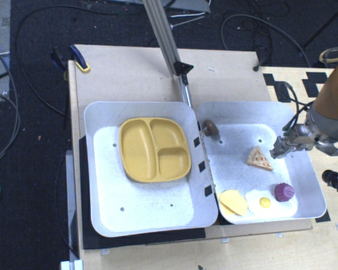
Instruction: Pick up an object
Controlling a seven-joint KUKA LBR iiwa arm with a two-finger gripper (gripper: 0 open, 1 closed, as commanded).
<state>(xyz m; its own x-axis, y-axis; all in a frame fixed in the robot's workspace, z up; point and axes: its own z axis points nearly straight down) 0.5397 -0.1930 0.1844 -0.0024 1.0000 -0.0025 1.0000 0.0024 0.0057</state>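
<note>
A wedge-shaped toy sandwich (260, 160), tan with a darker crust edge, lies flat near the middle of the right-hand bin (236, 134), just beside the gripper (281, 148) of the grey arm reaching in from the right. From where I stand I cannot tell how the tool is set, and nothing can be seen in its grasp. The wedge looks the likeliest target, being closest. Its low, flat profile and slanted sides could let it slide or tip away on the smooth white floor if the tool comes down off-centre. Along the bin's near wall sit a rounded purple piece (284, 192), a glossy plastic fried egg (262, 201) and a yellow slice (233, 202), the egg and slice touching, so a grab there might nudge a neighbour. A small brown lump (212, 129) rests near the divide. In the left bin (141, 207) lies a yellow three-compartment plate (155, 149), smooth and rounded at the corners.
</note>
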